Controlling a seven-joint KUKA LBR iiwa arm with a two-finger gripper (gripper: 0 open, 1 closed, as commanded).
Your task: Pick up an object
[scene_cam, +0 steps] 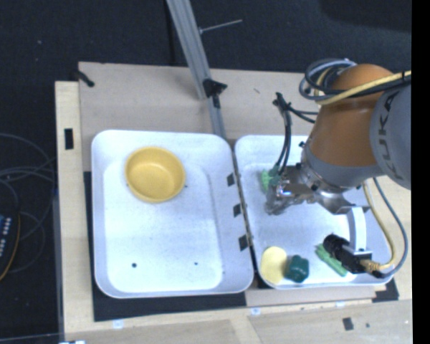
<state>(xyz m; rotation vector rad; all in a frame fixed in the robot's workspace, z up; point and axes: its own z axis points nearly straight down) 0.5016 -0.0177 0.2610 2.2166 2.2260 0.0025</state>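
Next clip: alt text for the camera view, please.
The grey-and-orange robot arm's gripper hangs over the right shallow white bin, close to a small bright green object. Near that bin's front edge lie a pale yellow round object, a dark teal block and a green strip. A yellow bowl sits in the left white bin.

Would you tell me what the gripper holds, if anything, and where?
It cannot be told; the gripper is right beside a green thing, with no hold visible.

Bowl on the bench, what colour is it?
The bowl is yellow, seen in the camera view.
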